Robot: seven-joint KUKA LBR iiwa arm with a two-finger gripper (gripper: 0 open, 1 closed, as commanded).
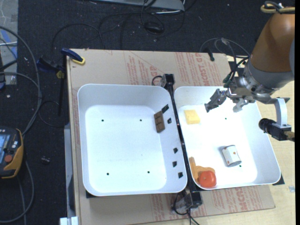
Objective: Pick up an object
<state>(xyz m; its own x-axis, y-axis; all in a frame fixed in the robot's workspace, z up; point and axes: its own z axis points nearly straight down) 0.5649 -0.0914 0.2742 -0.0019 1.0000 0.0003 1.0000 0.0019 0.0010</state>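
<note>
Over the right bin (262, 139), toward its far edge, I have the gripper (226, 100) hanging above the white floor with its two fingers spread apart and nothing between them; one dark finger (213, 101) points down and to the camera's left, the paler one (239, 104) sits nearer the wrist. Nearest candidate for a pick, in my judgement, is the yellow block (192, 116), which lies just to the camera's left of the gripper and a little nearer the camera, close by the wall shared with the left bin (89, 139). It looks roughly square, so I see no long axis to line the fingers up with. Farther toward the camera lies the white cylinder (231, 155), on its side, its long axis running roughly away from the camera with a slight slant, well apart from the gripper. At the near corner sits the red ball (207, 178), touching an orange piece (196, 168) whose shape I cannot make out. A brown block (160, 122) leans against the left bin's right wall, across the divide. How high the fingertips stand above the bin floor I cannot judge from this slanted view, and the arm's orange band (276, 32) is cut off by the frame.
</note>
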